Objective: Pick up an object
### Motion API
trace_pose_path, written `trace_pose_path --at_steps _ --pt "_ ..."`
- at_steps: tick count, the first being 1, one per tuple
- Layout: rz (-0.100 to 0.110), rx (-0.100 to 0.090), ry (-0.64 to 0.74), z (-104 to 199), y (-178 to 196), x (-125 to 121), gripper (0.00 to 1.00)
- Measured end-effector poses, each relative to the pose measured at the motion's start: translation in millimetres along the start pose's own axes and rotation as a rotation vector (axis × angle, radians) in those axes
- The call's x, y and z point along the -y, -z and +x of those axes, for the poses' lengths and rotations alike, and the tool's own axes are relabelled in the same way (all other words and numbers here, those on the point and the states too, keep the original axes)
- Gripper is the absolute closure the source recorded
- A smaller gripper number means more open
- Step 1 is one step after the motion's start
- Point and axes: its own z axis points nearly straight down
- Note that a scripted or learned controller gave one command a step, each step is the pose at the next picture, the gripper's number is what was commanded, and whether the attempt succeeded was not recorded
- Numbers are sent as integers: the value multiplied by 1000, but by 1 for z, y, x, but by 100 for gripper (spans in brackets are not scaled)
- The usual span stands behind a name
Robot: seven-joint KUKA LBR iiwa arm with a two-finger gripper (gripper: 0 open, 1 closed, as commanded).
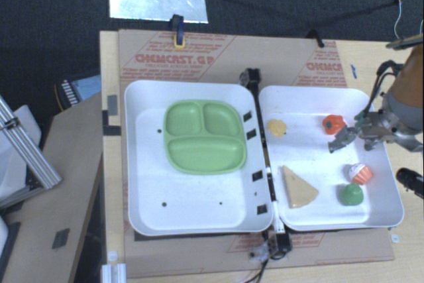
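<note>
In the right bin [311,215] lie a red-orange toy pepper [334,122], a small yellow round piece [276,128], a tan wedge [299,187], a green ball [351,194] and an orange-and-white piece [360,173]. My gripper [344,140] hangs over the bin's right part, just below and right of the pepper. Its dark fingers point left and down, and nothing shows between them.
The left bin [142,202] holds a green divided plate [203,136]. A black clip row runs along the divider between the bins [258,142]. Cardboard lies under both bins [199,53]. The arm's body [404,109] stands over the right rim.
</note>
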Motion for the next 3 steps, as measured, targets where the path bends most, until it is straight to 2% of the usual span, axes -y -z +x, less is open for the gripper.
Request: trace_pose_path --at_steps 1,2,3 --pt "-13 3 3 1 7 -3 0" --pt "-12 2 4 2 -41 -14 0" --pt "-9 2 2 5 -104 -13 0"
